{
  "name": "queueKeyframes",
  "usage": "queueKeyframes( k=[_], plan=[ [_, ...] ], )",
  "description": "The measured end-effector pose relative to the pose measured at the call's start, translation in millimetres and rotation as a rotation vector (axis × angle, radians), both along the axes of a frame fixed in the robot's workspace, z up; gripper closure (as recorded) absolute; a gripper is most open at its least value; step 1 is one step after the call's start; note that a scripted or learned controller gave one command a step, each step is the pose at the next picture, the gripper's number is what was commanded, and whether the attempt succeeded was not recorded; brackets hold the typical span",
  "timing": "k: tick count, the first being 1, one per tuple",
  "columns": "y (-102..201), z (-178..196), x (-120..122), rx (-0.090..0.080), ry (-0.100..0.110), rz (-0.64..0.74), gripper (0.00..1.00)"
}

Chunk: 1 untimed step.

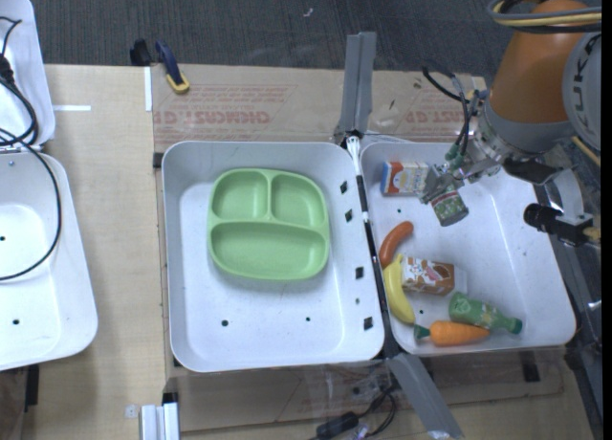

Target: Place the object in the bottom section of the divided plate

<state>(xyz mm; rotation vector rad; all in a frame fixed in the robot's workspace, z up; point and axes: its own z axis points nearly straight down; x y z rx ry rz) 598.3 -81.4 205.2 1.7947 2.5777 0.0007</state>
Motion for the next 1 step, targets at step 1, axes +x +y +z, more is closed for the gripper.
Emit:
queueKeyframes(
  k=[1],
  plan=[
    [54.8,49.2,-46.2,-0.001,0.003,-0.034,1.0]
  ],
)
